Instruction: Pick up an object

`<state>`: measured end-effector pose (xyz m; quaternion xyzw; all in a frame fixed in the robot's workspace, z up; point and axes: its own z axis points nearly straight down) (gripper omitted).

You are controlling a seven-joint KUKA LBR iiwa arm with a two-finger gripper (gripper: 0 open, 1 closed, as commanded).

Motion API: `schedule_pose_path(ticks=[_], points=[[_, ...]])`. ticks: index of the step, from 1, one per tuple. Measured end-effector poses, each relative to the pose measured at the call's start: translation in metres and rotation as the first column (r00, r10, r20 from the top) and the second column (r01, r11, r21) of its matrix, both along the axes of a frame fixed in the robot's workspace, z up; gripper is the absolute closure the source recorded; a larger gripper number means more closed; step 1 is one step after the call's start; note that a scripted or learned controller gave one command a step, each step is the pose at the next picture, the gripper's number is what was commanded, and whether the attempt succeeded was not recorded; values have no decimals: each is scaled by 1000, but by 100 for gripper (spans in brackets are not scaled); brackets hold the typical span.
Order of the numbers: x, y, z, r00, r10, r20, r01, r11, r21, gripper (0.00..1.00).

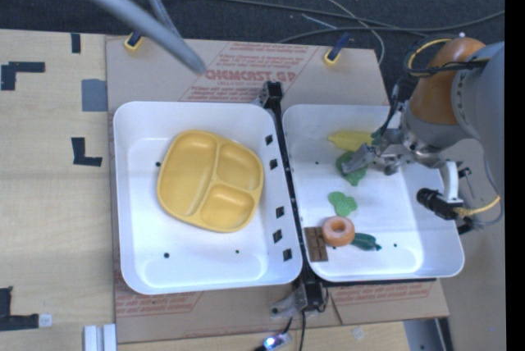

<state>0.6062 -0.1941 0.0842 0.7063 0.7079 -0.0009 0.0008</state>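
Gripper (367, 158) sat low in the right bin (435, 263), and I could not tell if it held anything; a dark green piece (353, 166) lay right at its tip on the left side, with a yellow piece (349, 139) just above.

Two bins sit side by side on the bench. The left bin (131, 177) holds a divided plate (210, 180) near its middle. In the right bin (435, 255), a flat piece (349, 139) lies toward the back, with a darker item (354, 165) just before it at the gripper (367, 158). A small leaf-like piece (342, 202) lies nearer the front, then a ring (337, 231), with what may be a small block (316, 243) touching its left side.
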Motion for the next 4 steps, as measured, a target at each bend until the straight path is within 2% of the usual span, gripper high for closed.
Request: schedule_pose_path(ticks=[1, 2, 3, 4], points=[[2, 0, 13, 1000, 1, 4, -1, 1000, 0, 100], [9, 4, 74, 1000, 0, 4, 0, 1000, 1, 100], [4, 11, 131, 1000, 0, 5, 0, 1000, 1, 100], [5, 12, 168, 1000, -1, 4, 1, 1000, 1, 100]])
